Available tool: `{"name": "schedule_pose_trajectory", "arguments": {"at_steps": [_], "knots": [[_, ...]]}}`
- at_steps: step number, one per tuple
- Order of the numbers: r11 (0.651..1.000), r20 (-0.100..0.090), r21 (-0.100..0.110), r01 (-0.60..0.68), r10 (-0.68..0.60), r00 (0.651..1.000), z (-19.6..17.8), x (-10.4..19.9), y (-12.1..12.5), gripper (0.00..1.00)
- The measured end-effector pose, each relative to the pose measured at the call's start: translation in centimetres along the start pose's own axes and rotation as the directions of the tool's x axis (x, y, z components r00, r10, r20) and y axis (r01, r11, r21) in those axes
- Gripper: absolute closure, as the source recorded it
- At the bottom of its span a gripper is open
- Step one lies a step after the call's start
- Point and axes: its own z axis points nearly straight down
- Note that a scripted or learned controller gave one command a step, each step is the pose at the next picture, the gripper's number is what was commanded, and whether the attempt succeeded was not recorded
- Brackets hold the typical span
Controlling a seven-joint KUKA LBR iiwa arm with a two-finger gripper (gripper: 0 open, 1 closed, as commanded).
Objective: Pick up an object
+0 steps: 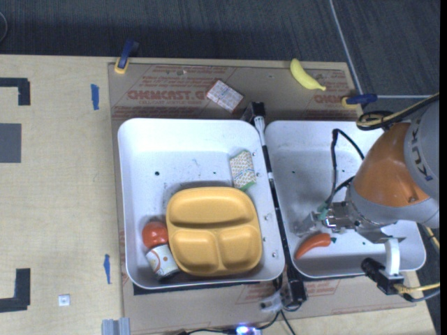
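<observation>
Low in the right bin [412,257], end effector [323,222] grip state unclear, beside a glossy curved orange pepper [312,245].

This looks like a robot lab. A big robot arm [394,169] with wires [342,166] reaches over two white bins [133,187] that sit on a flat sheet of cardboard [174,93] on a wooden bench [56,208]. Blue clamps [126,54] and bits of blue tape [95,96] hold and mark things, and the floor is dark carpet [209,12].
</observation>
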Motion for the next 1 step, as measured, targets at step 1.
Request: {"name": "schedule_pose_trajectory", "arguments": {"at_steps": [1], "knots": [[1.000,0.001,-0.004,0.000,0.000,1.000,-1.02,0.00,0.15,1.00]]}}
